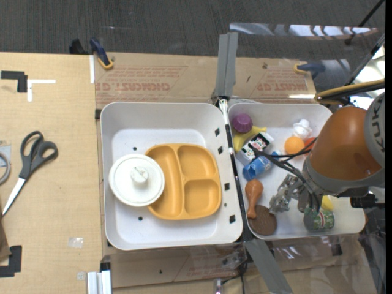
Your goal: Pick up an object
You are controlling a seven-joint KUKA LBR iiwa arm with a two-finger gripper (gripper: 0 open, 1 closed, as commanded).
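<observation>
Two white bins sit side by side on the table. Left bin: you've got a yellow divided plate in the middle with three compartments, and a white round lid with a knob resting on the plate's left edge, overlapping it. Right bin: a cluttered mix. Purple cup near the bin's back-left corner, a black-and-white printed block just in front of it, a blue object beside the dividing wall, an orange ball and a small white figure toward the back. Along the front: a brown drumstick-shaped toy ending at a dark brown round piece, and a green patterned can near the front-right corner with something yellow touching it. The arm's orange band covers the bin's right side. Gripper is down inside the right bin, between the drumstick toy and the green can, over bare bin floor. The fingers look slightly apart with nothing between them, so no object is picked up. Off the bins, scissors lie on the table near its left edge.
</observation>
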